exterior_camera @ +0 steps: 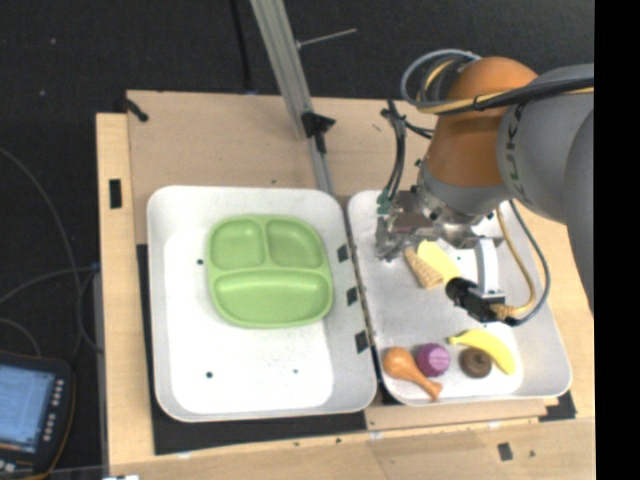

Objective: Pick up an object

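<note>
Over the right bin (545,373), the end effector (400,236) hangs low near its upper left part, beside a pale yellow corn-like piece (430,265) lying just at it; whether it is clenched or released I cannot tell. Along the bin's near edge sit an orange pear-shaped toy (408,367), a purple ball (433,358), a brown round piece (476,363) and a banana (490,346). A green divided plate (270,271) rests in the left bin (180,368) on the counter (200,133).

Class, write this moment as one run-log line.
hand: over right bin, beside corn | grasp: unclear | left bin: green plate
</note>
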`<state>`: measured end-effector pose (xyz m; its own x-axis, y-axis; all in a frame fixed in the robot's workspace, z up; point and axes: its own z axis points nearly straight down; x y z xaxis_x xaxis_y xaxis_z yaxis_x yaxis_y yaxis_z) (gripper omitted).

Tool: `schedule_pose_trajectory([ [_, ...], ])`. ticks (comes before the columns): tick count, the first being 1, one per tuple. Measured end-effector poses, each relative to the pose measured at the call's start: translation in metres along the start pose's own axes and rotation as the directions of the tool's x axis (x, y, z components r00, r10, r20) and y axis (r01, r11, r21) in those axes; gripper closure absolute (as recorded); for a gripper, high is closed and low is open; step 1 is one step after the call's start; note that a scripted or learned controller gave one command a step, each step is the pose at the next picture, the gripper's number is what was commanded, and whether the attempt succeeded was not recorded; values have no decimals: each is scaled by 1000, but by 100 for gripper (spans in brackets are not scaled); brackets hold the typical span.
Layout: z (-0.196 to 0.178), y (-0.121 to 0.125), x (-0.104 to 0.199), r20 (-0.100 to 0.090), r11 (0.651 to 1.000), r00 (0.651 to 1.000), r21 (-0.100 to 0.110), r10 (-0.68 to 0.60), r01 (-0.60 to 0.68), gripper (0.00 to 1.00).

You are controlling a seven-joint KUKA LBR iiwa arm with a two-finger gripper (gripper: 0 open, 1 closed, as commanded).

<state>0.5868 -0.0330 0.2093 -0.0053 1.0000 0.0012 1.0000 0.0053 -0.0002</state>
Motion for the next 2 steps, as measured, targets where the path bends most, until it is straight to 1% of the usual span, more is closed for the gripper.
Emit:
schedule_pose_trajectory([
  [1,-3,-20,39,0,1000,1000,-1,-1,1,100],
  [2,-6,-35,91,-1,1000,1000,-1,-3,3,100],
])
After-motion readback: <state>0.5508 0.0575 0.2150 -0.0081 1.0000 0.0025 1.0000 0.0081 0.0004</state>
